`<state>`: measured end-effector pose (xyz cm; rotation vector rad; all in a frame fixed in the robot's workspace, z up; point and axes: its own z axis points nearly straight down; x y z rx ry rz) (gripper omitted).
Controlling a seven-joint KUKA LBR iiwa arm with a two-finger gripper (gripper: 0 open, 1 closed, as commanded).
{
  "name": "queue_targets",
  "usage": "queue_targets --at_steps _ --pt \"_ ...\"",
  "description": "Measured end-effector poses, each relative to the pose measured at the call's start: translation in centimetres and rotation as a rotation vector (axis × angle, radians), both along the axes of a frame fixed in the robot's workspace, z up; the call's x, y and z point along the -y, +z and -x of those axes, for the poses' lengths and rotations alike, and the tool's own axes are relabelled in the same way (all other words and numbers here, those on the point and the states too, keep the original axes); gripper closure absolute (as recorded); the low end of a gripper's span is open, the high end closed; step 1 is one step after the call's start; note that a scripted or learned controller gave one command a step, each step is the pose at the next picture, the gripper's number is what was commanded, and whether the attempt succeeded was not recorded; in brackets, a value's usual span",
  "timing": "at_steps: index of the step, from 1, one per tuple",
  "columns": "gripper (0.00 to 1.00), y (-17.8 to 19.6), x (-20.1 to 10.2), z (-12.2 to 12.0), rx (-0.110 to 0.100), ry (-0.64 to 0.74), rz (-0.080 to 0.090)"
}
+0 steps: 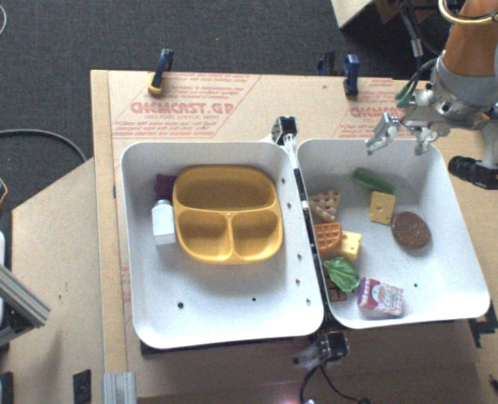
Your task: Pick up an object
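Observation:
The right bin (pixel 451 251) holds several toy foods: a green pickle (pixel 373 180), a yellow cheese wedge (pixel 382 208), a brown round patty (pixel 410 231), two waffle pieces (pixel 326 221), a small yellow block (pixel 350 244), a green leaf (pixel 343 272) and a pink carton (pixel 380 298). My gripper (pixel 398 138) hangs over the bin's far edge, above and slightly right of the pickle, its fingers spread open with nothing between them.
The left bin (pixel 148 293) carries a yellow divided tray (pixel 227 213), a small white bottle (pixel 163 222) and a dark purple item (pixel 166 183) beside it. Clamps (pixel 160 71) sit at the board's far edge. A black clip (pixel 284 129) joins the bins.

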<state>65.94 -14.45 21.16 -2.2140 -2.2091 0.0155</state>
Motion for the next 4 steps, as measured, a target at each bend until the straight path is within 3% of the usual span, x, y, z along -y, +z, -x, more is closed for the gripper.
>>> queue_targets --at_steps 1,4 --pt "0.00 1.0 0.0 -0.3 0.015 0.002 0.002" --pt "0.00 -12.9 -1.0 0.2 0.012 0.004 0.002"
